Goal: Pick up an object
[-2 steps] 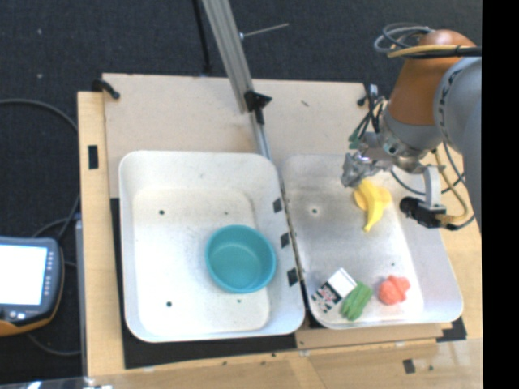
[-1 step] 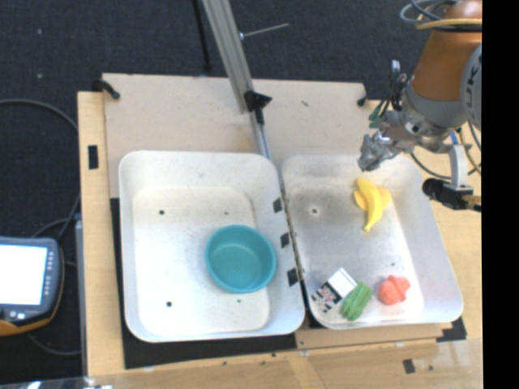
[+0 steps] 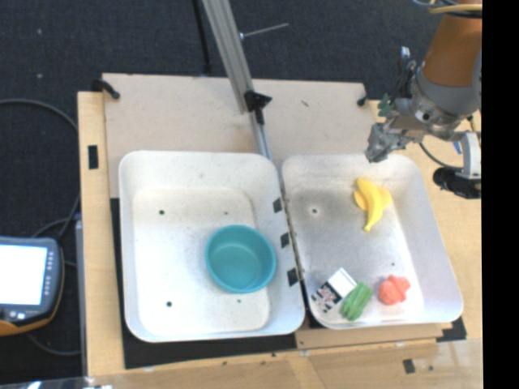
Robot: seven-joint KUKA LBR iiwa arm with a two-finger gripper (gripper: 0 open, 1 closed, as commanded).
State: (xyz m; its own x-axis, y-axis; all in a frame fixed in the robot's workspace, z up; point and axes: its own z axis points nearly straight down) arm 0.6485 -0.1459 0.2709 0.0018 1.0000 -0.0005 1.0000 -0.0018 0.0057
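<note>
On the bench (image 3: 186, 112), the right bin (image 3: 422, 241) holds a banana (image 3: 371, 202) near its far edge (tool (image 3: 378, 151) just beyond; grip unreadable), green toy (image 3: 355, 301) and red toy (image 3: 393, 290) along the near edge.

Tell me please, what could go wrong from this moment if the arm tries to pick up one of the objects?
1. The gripper hangs over the right bin's far rim, so a straight descent may hit the rim and miss the banana.
2. The green object, the small box and the red object crowd the near wall; a grasp there may catch two things or the wall.
</note>
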